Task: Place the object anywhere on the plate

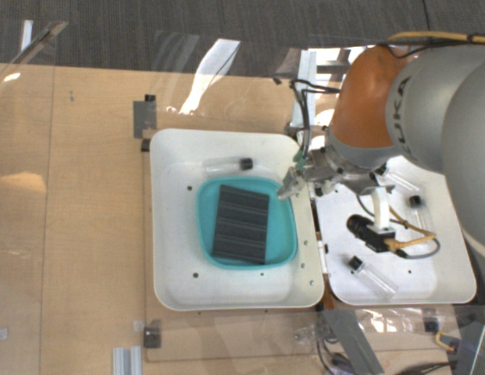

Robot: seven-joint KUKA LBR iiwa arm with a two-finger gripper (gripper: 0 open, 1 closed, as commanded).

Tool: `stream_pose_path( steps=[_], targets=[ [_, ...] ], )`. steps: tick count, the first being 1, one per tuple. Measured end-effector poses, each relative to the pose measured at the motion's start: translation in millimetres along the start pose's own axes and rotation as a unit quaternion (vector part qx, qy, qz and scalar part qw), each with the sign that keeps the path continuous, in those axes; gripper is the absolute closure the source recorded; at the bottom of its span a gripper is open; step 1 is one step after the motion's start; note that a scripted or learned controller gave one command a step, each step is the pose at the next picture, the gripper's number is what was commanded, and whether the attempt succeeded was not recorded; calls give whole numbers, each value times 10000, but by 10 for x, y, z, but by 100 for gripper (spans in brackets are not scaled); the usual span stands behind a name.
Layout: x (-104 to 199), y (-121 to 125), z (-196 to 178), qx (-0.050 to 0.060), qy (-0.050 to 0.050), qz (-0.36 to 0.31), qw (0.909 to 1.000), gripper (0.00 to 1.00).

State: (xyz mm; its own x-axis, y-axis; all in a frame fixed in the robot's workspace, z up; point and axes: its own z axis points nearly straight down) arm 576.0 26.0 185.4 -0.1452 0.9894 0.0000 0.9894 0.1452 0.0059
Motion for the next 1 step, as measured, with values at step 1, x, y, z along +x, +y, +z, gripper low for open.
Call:
stream_pose_path(
  steps=[1],
  targets=[
    [491,-360,-205,6,5,281,9996,0]
  ],
)
